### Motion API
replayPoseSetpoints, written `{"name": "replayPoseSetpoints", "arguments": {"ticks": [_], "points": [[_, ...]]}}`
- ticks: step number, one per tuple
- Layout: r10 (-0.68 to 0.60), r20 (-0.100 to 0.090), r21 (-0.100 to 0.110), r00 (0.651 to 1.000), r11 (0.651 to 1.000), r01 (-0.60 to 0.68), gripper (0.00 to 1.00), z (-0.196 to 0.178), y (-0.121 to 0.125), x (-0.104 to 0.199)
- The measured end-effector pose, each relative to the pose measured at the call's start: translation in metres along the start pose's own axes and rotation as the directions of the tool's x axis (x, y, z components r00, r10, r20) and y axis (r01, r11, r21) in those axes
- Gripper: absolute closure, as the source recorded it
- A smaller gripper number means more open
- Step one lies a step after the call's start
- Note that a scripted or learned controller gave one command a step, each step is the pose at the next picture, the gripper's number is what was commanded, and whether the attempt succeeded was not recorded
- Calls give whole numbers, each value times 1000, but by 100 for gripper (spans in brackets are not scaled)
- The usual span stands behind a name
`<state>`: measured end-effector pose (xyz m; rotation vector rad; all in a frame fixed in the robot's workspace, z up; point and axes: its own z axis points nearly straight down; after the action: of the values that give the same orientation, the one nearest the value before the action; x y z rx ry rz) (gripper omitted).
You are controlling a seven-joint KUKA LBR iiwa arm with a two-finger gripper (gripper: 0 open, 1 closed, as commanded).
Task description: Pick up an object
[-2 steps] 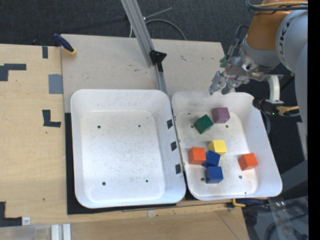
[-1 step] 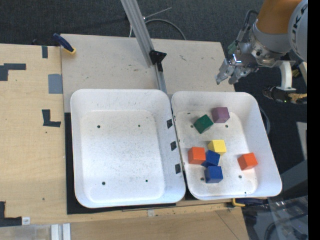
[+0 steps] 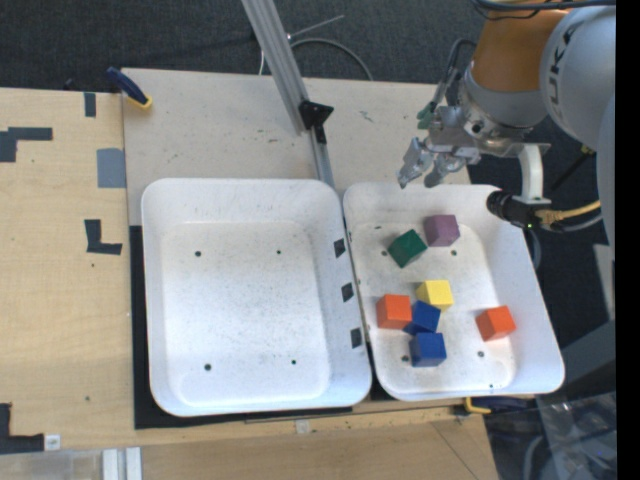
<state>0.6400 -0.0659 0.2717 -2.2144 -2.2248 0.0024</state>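
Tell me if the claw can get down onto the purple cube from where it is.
Probably yes. The claw hangs over the right bin's far rim, and the purple cube sits just below with its top bare; only the green cube is close beside it.

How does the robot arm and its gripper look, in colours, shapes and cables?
The arm is rounded and light grey, with a wide orange band above the wrist. Black cables loop around its top. The gripper is small, bare grey metal with two thin fingers. A black fitting with yellow cable sits beside it.
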Motion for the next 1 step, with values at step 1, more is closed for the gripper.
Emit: {"name": "replayPoseSetpoints", "arguments": {"ticks": [1], "points": [[0,0,0,1000,1000,0,100,-2,-25,42]]}}
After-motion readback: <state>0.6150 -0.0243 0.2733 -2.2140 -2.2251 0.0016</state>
